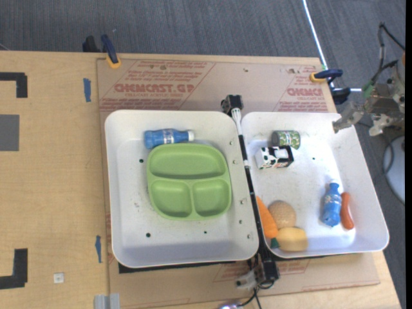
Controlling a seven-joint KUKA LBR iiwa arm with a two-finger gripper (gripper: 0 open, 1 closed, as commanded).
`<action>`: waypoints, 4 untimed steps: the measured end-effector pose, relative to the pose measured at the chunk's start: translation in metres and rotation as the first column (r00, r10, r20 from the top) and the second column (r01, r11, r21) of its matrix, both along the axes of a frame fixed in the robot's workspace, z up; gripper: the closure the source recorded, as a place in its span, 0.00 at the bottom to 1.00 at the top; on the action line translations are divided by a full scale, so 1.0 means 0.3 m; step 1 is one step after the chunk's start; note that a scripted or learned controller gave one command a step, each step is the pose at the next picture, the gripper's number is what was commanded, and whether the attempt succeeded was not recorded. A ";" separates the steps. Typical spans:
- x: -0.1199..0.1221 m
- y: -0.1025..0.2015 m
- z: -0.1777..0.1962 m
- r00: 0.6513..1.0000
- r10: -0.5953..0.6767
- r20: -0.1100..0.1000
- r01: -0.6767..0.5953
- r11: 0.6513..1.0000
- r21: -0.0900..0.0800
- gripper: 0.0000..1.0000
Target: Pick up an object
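Note:
The right bin holds several small objects. A green can and a black-and-white toy lie near its far left. An orange carrot, a tan ball and a yellow lump cluster at its near left. A small blue bottle and a red-orange sausage lie side by side at the right. My gripper looks like the grey metal and cables by the bin's far right corner, apart from every object.
The left bin holds a green divided plate and a blue bottle lying behind it. A black clamp sits at the far end of the seam between the bins. Blue clamps grip the cardboard's far edge.

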State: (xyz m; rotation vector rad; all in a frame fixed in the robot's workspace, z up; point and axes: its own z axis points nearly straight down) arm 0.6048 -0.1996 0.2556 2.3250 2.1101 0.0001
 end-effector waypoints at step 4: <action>-0.299 0.150 -0.195 0.984 0.179 0.000 -0.179 0.984 0.001 1.00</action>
